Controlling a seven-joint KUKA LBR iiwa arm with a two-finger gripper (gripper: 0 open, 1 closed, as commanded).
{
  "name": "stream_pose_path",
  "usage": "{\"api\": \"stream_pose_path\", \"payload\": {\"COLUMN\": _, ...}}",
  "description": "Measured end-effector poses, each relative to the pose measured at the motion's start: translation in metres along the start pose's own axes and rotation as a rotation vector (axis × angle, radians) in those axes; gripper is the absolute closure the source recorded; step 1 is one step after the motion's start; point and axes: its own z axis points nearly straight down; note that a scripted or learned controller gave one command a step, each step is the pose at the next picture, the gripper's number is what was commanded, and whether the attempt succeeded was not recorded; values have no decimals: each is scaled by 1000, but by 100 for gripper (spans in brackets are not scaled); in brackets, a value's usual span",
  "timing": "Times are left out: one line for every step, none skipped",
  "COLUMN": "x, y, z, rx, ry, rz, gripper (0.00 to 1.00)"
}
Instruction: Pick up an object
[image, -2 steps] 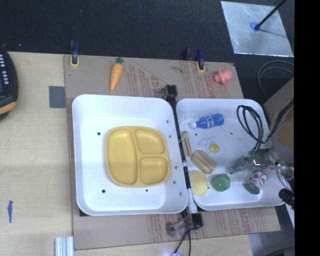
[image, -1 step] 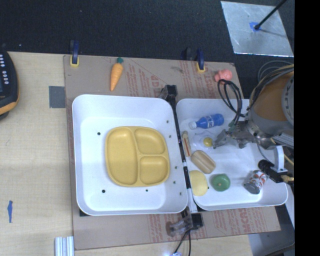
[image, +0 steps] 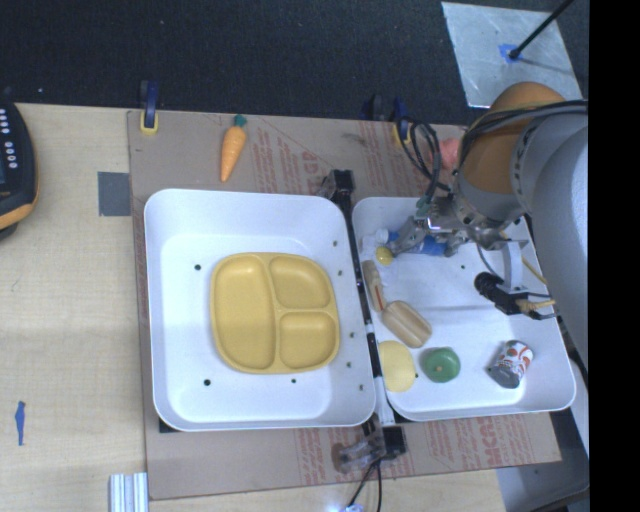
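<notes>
I see the arm (image: 545, 170) entering from the right of the frame, with the tool (image: 432, 230) low over the upper part of the right bin (image: 470, 395). I cannot tell whether the tool is open or closed, and nothing is clearly gripped. A blue item (image: 408, 241) lies just left of the tool; I cannot confirm contact. The candidates for picking all sit in the right bin:
- a small yellow ball (image: 385, 257) by the left wall
- a thin stick (image: 374, 287) below it along that wall
- a tan roll (image: 407, 322) beside the stick
- a lemon (image: 397, 366) at lower left
- a green ball (image: 440, 364) just right of the lemon
- a can (image: 510, 363) at lower right, tilted

The left bin (image: 175, 250) holds a yellow divided plate (image: 275, 310), centred. A carrot (image: 232, 148) lies on the table (image: 70, 300) above the left bin, upper middle of the frame
</notes>
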Motion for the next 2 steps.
{"api": "stream_pose_path", "payload": {"x": -32, "y": 6, "z": 3, "rx": 13, "ry": 6, "rz": 5, "gripper": 0}}
{"api": "stream_pose_path", "payload": {"x": -54, "y": 7, "z": 2, "rx": 8, "ry": 4, "rz": 6, "gripper": 0}}
